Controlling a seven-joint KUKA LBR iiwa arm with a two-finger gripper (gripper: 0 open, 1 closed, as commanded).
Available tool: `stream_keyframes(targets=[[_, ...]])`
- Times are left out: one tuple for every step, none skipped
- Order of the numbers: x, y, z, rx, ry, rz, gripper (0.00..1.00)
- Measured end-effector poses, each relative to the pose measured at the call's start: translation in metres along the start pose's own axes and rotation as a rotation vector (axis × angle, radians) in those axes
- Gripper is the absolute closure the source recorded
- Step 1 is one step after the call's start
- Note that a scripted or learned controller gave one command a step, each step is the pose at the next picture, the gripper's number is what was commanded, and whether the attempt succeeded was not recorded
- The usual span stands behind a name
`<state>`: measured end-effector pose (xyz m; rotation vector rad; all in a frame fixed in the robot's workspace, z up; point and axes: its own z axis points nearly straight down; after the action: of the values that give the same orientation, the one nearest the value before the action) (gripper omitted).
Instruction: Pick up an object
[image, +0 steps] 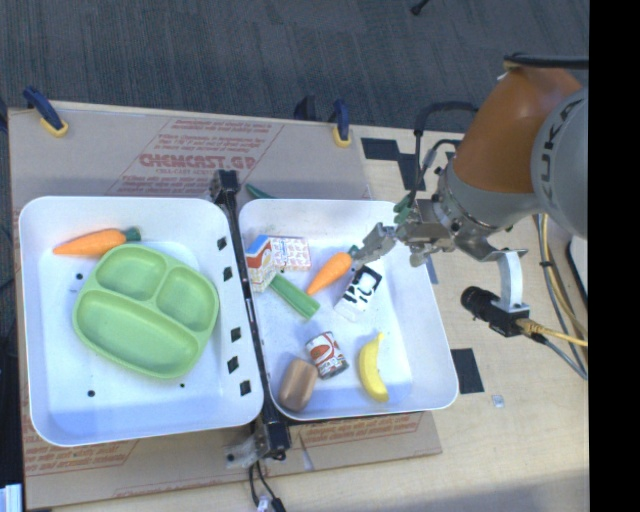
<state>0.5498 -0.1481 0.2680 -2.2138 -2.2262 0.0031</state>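
Lying in the left bin (40, 400), left half of frame: a carrot (92, 241) at upper left, a green divided plate (146, 310) below it. In the right bin (440, 385), centre of frame: a small carton (275, 257) at upper left, a green stick (293, 296) just below, a second carrot (330, 272) to its right, a black-and-white packet (360, 290) beside that. Lower down: a brown cylinder (297, 384), a small can (325, 355), a banana (372, 368). At the bin's upper right edge, the gripper (372, 243) over the packet and carrot tip; fingers apart, nothing visibly between them. Grey arm (520, 150) entering from right of frame.
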Motion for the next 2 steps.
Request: stream_keyframes(targets=[[0.0,0.0,0.0,0.0,0.0,0.0,0.0],[0.0,0.0,0.0,0.0,0.0,0.0,0.0]])
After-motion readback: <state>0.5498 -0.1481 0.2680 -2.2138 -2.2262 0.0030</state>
